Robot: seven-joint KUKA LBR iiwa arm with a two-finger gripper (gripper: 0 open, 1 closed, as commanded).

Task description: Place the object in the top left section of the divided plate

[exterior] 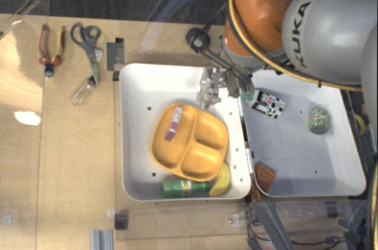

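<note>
Small light flat packet lies in yellow divided plate; grasp edges; end effector above, grip state unclear.

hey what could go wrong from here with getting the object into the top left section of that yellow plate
1. The gripper hangs just past the rim of the divided plate; a low move could knock the plate, which looks propped on the green bottle and the yellow object.
2. A small purple and white object already lies in the plate's left section; a careless pass might push it out.
3. The left bin wall is close to the plate, leaving little room.
</note>
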